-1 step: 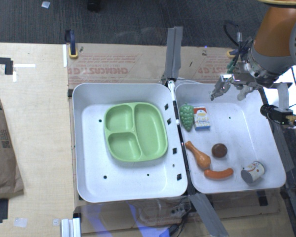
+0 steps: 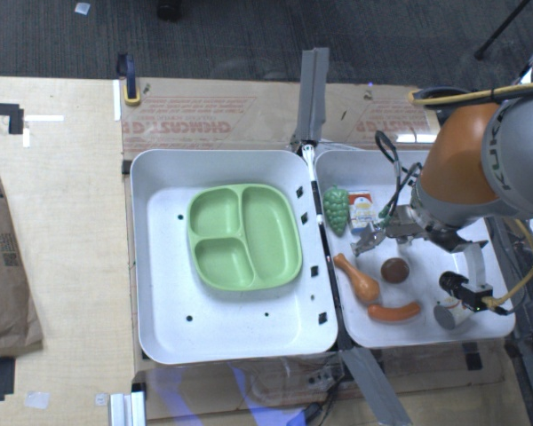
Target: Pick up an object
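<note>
Several small objects lie loose in our right bin (image 2: 493, 327): a green bumpy piece (image 2: 337, 208), a small carton (image 2: 361, 208), an orange gourd (image 2: 358, 278), a brown ball (image 2: 394, 271) and a sausage (image 2: 393, 311). Our gripper (image 2: 369, 238) hangs low between carton and ball with nothing visibly held; whether its fingers are spread we cannot tell. The pick seems not yet made, and the left bin (image 2: 151, 264) carries a green divided plate (image 2: 245, 235)
</note>
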`<move>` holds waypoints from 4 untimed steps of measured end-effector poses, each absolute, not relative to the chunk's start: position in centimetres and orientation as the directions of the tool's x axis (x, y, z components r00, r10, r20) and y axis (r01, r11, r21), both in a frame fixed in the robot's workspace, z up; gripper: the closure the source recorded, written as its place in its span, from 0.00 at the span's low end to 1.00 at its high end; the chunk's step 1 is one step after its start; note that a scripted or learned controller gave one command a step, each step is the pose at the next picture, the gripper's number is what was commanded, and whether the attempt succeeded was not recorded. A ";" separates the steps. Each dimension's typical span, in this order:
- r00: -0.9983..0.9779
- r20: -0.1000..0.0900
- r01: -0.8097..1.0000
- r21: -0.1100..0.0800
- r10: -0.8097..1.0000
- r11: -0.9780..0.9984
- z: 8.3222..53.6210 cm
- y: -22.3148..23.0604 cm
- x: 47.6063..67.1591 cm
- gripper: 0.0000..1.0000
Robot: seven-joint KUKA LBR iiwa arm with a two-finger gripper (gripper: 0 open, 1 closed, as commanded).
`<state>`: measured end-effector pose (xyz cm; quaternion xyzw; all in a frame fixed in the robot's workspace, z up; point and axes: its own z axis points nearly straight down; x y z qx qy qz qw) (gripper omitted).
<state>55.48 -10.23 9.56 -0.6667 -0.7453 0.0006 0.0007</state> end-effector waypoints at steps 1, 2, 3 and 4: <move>-0.073 0.001 0.997 -0.002 0.997 0.073 9.1 -11.3 48.2 0.00; -0.069 0.000 0.998 -0.001 0.998 0.069 9.1 -13.7 53.1 0.00; -0.065 0.000 0.998 -0.001 0.998 0.065 10.0 -13.8 53.1 1.00; -0.148 0.000 0.989 0.000 0.989 0.148 17.1 -15.6 50.0 1.00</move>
